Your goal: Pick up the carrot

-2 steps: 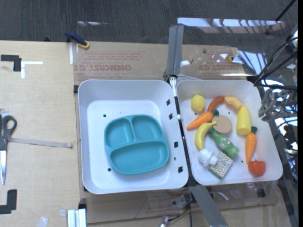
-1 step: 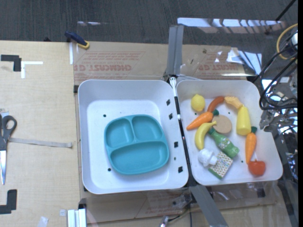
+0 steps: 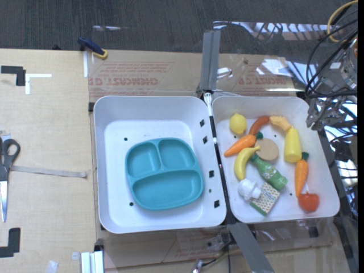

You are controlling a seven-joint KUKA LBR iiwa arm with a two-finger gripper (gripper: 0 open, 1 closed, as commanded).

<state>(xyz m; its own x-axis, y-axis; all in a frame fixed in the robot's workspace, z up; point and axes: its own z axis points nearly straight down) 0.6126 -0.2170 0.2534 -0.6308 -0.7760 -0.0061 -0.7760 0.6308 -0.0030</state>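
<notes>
Two toy carrots lie in the right bin [image 3: 327, 169]. One carrot [image 3: 240, 145] lies slanted at the bin's left side, its green top toward the middle. The other carrot [image 3: 301, 176] lies near the right wall, tip pointing to the front. The arm's end, hung with dark cables, hovers over the right bin's far right corner. The gripper [image 3: 316, 117] is apart from both carrots and nothing shows in it.
Around the carrots lie a lemon [image 3: 238, 123], a banana [image 3: 244, 161], a green bottle [image 3: 270, 173], a yellow piece [image 3: 292, 145] and a red piece [image 3: 307, 202]. The left bin [image 3: 108, 169] holds a teal divided plate [image 3: 165, 174]. Scissors [image 3: 5, 164] lie on the bench at far left.
</notes>
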